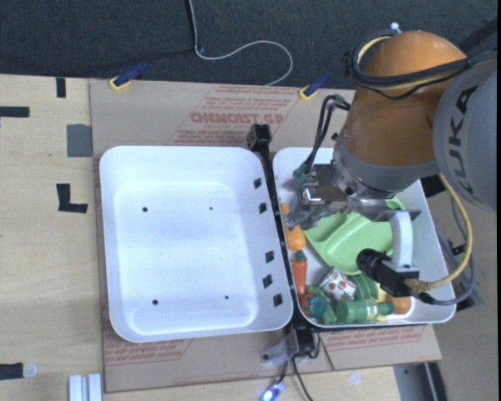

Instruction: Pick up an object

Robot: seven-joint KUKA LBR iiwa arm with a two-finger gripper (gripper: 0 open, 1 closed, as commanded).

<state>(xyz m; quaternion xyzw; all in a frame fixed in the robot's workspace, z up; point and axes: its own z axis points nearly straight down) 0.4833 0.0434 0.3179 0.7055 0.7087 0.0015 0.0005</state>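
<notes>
My gripper (pixel 311 210) reaches down into the left part of the right bin (pixel 432 249), its metal parts just above a light green plate-like piece (pixel 349 235). The arm's orange band and grey wrist cover much of that bin. An orange ball-like thing (pixel 295 239) lies just below the gripper at the bin's left wall. Below it lies a carrot-shaped toy (pixel 301 273). A small white and red cube (pixel 337 286) and a green bottle (pixel 356 311) lie near the front edge. Nothing is seen between the fingers.
The left bin (pixel 184 241) stands beside the right one, with a black divider strip (pixel 267 215) between them. Both bins rest on a cardboard sheet (pixel 200 115). A white cable (pixel 234 53) runs over the dark floor at the back.
</notes>
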